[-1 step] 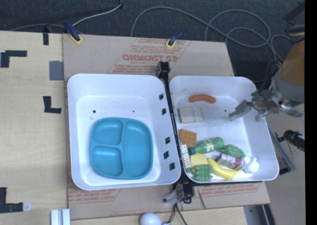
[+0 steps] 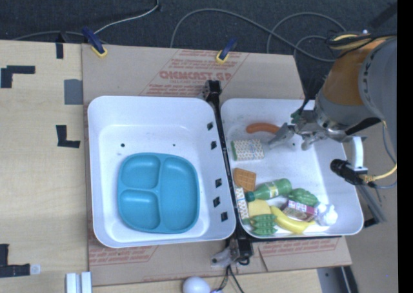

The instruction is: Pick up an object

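Hovering over the right bin [image 2: 352, 217], the gripper [image 2: 284, 135] sits near that bin's far edge, fingers pointing toward the divider between the two bins. Nearest candidate is the orange sausage-shaped piece [image 2: 261, 128], lying just beside the fingertip on the divider side, long axis running roughly parallel to the bin's far edge, so more or less in line with the reach. Contact or a small gap between tip and sausage: can't tell. Just nearer than that, the green-speckled block [image 2: 248, 150] lies close to the divider wall, also within easy reach.

Finger state: cannot tell. Only one grey prong reads clearly, the rest merges into wrist hardware, and nothing is visibly pinched.

Rest of the clutter is piled along the near edge of the right bin: tan cracker [image 2: 244, 178], green bottle [image 2: 270, 190], banana [image 2: 290, 222], and a small wrapped item in the near right corner, too jumbled to name. Those lie well apart from the gripper.

Left bin [image 2: 103, 117] carries a blue divided plate [image 2: 158, 192], not involved.

Judgement: next move turns on a small shift toward the divider and a descent onto the sausage.
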Available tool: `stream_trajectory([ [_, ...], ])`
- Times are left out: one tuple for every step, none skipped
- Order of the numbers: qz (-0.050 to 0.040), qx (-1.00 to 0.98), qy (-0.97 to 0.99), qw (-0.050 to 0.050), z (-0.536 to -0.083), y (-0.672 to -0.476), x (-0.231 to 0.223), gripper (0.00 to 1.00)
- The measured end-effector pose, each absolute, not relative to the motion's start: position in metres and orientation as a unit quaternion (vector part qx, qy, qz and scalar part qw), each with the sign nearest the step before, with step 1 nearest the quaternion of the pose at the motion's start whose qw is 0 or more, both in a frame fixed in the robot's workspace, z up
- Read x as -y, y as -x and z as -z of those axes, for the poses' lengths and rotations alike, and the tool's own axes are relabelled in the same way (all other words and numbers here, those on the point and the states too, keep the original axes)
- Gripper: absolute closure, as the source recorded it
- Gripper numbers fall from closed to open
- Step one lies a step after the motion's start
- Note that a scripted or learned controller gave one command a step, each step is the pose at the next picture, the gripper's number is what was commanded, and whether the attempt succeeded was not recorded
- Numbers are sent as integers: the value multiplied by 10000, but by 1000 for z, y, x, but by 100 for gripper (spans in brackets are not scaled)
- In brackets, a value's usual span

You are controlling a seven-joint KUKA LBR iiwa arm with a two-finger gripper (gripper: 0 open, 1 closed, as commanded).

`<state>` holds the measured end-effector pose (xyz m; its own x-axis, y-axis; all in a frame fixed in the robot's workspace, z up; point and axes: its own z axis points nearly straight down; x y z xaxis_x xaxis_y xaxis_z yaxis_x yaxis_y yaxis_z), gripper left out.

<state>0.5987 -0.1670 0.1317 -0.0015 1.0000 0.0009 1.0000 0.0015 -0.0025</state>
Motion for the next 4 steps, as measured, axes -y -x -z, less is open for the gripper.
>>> stream_trajectory([
  [-3, 7079, 7063, 13, -101, -633, 105, 0],
  [-45, 7068, 7074, 53, -84, -666, 104, 0],
  [-58, 7061, 7081, 32, -84, -666, 99, 0],
  [-51, 7066, 7075, 43, -84, -666, 100, 0],
])
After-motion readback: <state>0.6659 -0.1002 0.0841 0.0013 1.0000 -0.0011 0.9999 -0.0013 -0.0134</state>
